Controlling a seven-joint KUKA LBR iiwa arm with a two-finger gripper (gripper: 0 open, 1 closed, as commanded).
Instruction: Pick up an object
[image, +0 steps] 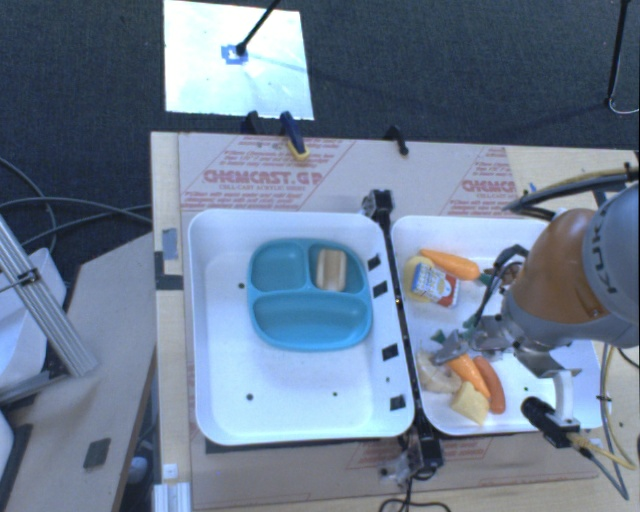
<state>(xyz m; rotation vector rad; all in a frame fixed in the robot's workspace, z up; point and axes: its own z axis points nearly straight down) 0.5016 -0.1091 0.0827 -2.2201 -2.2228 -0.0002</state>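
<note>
Dark carpet round the surface (250, 165); two bins, right bin (590, 415) crowded with food. Fingers (448, 350) low over carrot (466, 372) near its near-left corner; cannot tell their spread. Best centred on carrot, clear of sausage (490, 384).

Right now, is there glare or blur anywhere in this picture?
In the camera view: strong glare on the shiny square sheet lying on the dark floor; the gripper looks slightly blurred; the blue tray is evenly lit and sharp, with only soft shadows.
</note>
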